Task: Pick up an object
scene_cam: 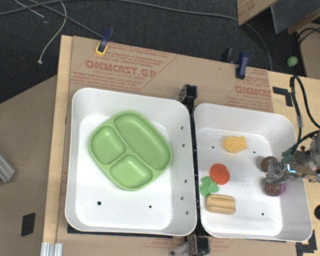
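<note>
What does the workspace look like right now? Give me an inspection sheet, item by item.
Surface: cardboard-covered bench bearing left bin and right bin.
Job's things: yellow piece, red piece, green piece and tan bun in the right bin; dark purple piece under the tool.
Clutter: green divided tray in the left bin.
Grippers: tool low over the right bin's right side; finger state cannot be told.
Cables: white cable on the floor, black cable by the arm.
Surroundings: blue clamps on the bench's far edge.

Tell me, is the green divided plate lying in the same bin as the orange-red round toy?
No. The green plate lies in the left bin; the orange-red toy lies in the right bin.
</note>
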Robot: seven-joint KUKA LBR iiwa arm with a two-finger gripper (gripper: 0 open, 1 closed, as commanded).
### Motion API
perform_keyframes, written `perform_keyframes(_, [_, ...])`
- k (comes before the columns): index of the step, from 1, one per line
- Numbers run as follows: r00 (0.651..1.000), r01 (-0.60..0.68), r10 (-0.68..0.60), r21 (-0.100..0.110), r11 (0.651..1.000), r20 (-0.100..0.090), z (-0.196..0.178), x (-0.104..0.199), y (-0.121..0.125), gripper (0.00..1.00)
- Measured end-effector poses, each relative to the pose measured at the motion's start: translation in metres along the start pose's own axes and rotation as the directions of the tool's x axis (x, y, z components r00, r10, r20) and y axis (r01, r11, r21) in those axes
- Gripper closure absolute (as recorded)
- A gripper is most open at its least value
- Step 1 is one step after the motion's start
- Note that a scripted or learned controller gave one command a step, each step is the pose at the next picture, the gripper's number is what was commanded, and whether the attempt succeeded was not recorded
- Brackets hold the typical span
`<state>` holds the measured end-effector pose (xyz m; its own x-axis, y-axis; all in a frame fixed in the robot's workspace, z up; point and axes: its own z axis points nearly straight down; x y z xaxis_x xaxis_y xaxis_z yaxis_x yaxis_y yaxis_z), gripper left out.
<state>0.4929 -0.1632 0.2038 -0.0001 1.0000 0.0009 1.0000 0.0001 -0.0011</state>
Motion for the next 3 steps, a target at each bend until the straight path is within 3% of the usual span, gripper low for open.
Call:
perform_keyframes(2, [1.000,0.000,0.000,0.006,1.000,-0.003,0.119,0.001,0.006,0.00])
perform_keyframes(3, [1.000,-0.001,0.001,0.002,1.000,-0.002,0.119,0.002,0.006,0.00])
